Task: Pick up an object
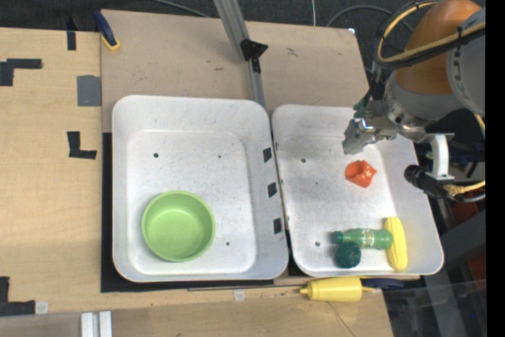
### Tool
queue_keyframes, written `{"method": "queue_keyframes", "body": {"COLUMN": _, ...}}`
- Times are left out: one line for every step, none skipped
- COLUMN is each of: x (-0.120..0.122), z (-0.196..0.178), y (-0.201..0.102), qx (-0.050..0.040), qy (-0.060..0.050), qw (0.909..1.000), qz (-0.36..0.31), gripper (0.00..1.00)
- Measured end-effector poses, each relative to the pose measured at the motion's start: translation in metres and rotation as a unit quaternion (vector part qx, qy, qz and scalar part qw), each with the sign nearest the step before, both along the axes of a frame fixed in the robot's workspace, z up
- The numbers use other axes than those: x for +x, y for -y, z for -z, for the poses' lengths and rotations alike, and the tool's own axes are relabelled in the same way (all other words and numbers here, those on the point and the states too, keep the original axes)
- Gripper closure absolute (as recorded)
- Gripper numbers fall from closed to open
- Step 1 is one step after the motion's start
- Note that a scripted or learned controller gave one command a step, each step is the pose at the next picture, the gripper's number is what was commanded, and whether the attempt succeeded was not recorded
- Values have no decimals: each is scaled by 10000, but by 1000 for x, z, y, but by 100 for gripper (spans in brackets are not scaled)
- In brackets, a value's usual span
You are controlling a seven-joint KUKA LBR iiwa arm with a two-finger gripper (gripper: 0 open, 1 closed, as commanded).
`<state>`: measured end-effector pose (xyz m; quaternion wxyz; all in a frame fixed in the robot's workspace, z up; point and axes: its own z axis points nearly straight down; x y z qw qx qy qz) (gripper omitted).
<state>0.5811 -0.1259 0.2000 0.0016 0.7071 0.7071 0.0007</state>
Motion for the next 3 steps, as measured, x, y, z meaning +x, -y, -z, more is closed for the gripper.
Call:
{"method": "queue_keyframes", "body": {"x": -3, "z": -44, "y": 5, "qx": -1, "qy": 1, "qw": 10000, "qz": -2, "gripper": 100}}
{"method": "queue_keyframes", "body": {"x": -7, "z": -32, "y": -44, "qx": 11, "qy": -28, "qw": 10000, "qz": -27, "gripper": 100}}
{"method": "queue_keyframes", "body": {"x": -7, "z": -21, "y": -94, "qx": 12, "qy": -31, "qw": 10000, "qz": -29, "gripper": 100}}
